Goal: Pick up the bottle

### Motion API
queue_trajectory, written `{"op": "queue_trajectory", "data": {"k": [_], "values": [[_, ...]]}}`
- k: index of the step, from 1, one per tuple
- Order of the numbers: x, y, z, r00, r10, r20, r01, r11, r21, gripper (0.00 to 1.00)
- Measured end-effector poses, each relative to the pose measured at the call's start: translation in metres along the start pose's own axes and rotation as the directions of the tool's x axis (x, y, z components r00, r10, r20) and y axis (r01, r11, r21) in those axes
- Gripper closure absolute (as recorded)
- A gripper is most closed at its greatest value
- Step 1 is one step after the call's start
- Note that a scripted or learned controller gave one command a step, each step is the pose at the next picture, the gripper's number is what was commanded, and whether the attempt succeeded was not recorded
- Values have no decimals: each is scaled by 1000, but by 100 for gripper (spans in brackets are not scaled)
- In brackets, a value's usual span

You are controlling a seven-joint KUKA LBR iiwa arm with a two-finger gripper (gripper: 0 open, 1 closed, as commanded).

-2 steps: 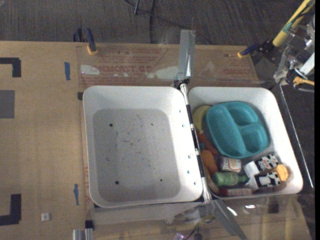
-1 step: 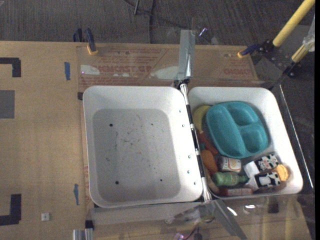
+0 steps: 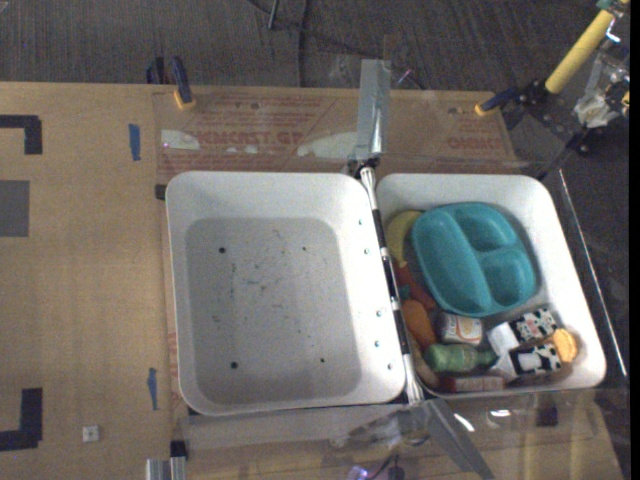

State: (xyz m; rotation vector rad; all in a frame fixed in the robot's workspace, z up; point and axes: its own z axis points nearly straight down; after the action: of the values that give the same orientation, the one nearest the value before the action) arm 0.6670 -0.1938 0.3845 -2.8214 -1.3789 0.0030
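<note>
bottle (image 3: 458,357): lower right of frame, right bin (image 3: 560,208), below the teal plate (image 3: 472,255)
axis: lying flat, roughly left-right
gripper: can't tell its state
approach: you come in from the right edge

Two white bins (image 3: 180,268), one teal tray (image 3: 472,256), perhaps one green bottle (image 3: 456,357).

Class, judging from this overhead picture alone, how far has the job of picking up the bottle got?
Nothing looks done yet: the green bottle lies on its side near the front of the right bin, among small toys beside the teal divided plate. Nothing is in hand, as nothing touches the bottle. The whole pick is left: reaching in, gripping and lifting.
</note>
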Motion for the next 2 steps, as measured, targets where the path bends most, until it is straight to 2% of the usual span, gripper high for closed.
{"op": "queue_trajectory", "data": {"k": [1,2], "values": [[0,0,0,1000,0,0,0,1000,0,0],[4,-8,118,1000,27,-1,-27,1000,-1,0]]}}
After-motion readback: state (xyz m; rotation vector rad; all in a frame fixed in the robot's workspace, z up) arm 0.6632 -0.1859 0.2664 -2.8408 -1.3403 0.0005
